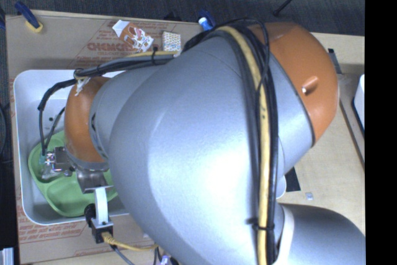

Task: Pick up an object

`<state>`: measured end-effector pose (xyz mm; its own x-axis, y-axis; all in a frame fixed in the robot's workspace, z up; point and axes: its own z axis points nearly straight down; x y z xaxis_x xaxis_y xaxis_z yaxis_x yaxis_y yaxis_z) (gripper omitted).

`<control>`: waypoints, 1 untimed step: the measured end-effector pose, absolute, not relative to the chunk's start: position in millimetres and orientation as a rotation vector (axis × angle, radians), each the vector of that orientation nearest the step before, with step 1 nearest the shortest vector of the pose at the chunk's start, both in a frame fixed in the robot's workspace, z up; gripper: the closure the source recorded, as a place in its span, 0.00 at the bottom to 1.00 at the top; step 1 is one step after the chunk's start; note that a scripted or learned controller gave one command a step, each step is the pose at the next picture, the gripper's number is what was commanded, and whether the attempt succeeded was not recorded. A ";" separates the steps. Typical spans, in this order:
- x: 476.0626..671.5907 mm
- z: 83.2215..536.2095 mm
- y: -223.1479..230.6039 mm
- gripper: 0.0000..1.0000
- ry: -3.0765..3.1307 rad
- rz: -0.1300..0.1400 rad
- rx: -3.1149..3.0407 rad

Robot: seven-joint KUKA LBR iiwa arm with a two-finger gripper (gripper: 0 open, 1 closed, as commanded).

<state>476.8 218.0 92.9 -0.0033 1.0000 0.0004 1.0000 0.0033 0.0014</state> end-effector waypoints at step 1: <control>484.3 107.3 213.6 1.00 2.203 0.025 2.208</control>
